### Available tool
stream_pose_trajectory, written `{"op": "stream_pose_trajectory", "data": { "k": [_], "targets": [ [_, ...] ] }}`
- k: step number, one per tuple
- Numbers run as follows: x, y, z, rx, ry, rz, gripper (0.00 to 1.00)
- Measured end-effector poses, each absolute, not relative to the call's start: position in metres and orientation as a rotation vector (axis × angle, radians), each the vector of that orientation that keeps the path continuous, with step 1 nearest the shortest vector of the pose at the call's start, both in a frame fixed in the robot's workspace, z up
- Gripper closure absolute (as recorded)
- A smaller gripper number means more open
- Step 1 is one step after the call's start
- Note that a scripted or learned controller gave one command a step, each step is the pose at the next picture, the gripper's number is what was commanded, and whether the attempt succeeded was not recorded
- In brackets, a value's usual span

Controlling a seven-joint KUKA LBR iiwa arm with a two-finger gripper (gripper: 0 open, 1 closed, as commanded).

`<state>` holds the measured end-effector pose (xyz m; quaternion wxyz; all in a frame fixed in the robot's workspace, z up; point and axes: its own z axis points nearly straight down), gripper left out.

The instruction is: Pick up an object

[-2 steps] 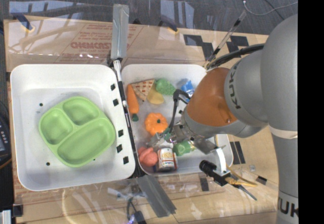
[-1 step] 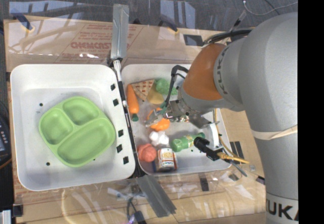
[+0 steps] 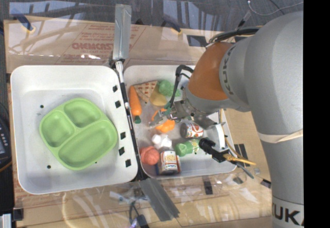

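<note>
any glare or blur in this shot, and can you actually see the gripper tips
Camera view: streaky glare on the clear sheeting along the bench's front edge; the right bin's small items look soft; the gripper sits dark under the arm, fingertips indistinct.

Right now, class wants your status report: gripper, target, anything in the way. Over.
Gripper low in right bin, above orange piece; nothing seen held. Carrot, can, tomato crowd close.
</note>
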<state>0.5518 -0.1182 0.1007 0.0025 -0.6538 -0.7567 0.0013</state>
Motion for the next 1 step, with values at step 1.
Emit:
{"op": "stream_pose_trajectory", "data": {
  "k": [1],
  "targets": [
    [0.5280,-0.1010,0.0905,-2.329,-2.100,0.005,1.00]
  ]
}}
